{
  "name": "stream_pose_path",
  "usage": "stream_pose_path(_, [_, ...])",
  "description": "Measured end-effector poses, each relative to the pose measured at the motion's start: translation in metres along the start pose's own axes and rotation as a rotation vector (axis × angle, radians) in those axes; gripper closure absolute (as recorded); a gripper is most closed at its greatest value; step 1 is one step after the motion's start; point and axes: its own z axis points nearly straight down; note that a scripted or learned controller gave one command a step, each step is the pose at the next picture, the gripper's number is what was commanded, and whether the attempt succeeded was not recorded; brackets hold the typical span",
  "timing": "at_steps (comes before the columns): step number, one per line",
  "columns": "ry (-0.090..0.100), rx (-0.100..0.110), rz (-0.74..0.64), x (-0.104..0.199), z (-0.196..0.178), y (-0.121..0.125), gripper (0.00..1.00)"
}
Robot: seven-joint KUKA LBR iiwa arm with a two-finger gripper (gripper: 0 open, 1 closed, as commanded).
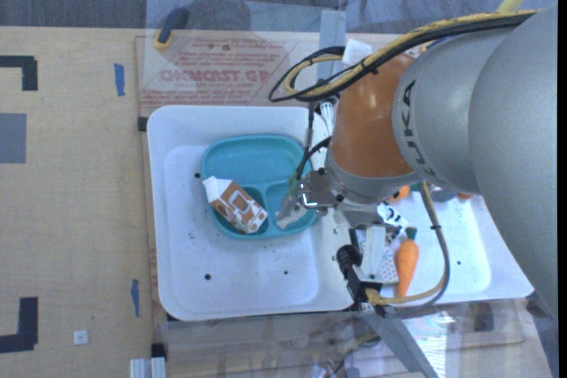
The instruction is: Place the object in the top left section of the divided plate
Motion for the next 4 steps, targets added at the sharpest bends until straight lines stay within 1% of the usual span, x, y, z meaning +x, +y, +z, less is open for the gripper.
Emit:
stream_pose_path(1, [0.004, -0.017, 0.089, 0.008, 0.046, 0.033, 0.00])
stream_pose_path(2, [0.000, -0.002, -0.093, -0.064, -0.013, -0.004, 0.00])
stream_pose_path(3, [-0.017, -0.015, -0.212, -0.039, 0.022, 0.018, 0.00])
stream_pose_path(4, [-0.032, -0.024, -0.120, -0.038, 0.045, 0.037, 0.00])
